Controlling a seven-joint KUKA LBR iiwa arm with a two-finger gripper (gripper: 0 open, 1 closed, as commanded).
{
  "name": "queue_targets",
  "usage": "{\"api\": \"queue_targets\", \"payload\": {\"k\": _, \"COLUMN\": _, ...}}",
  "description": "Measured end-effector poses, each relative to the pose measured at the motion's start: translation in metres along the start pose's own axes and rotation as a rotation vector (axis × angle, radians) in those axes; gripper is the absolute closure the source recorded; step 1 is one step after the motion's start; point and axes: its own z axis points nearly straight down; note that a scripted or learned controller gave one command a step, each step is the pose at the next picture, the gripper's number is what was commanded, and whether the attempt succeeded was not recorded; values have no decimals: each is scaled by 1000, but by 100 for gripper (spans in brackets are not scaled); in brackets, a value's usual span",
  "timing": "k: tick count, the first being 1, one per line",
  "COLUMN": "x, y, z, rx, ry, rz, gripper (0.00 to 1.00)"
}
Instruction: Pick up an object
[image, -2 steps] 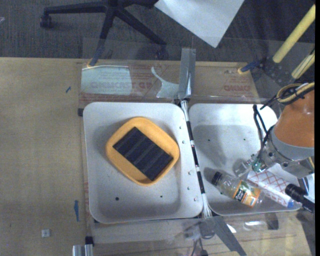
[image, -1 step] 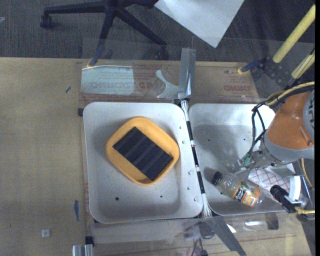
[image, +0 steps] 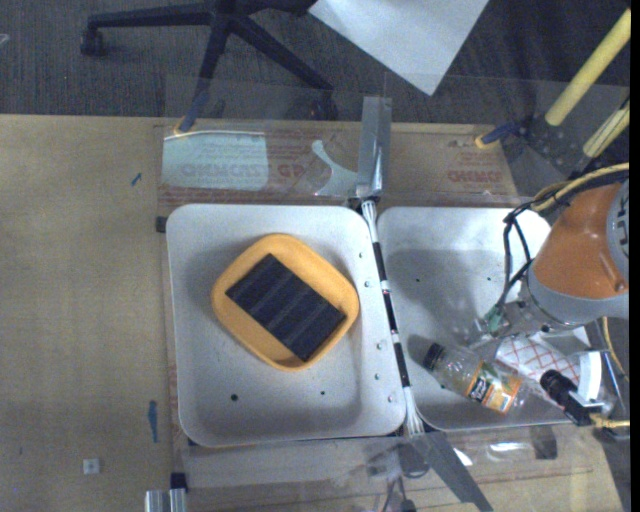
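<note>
The pincer (image: 497, 322) hangs above the clear plastic bottle (image: 473, 377) in the right bin (image: 440, 260); its opening I cannot tell. Best to straddle the bottle's narrow width.

Both bins (image: 200, 400) look like smooth, matt white plastic. The tray (image: 285, 300) is glossy orange plastic around a dark ribbed panel. The bottle (image: 472, 375) is clear, shiny plastic (paper label, black cap). The worktop (image: 80, 300) is matt wood.
</note>
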Motion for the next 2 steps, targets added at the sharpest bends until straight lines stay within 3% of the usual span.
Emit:
{"api": "queue_targets", "payload": {"k": 1, "x": 36, "y": -30, "z": -15, "rx": 9, "ry": 3, "rz": -9, "gripper": 0}}
{"api": "queue_targets", "payload": {"k": 2, "x": 29, "y": -9, "z": 0, "rx": 1, "ry": -1, "rz": -31, "gripper": 0}}
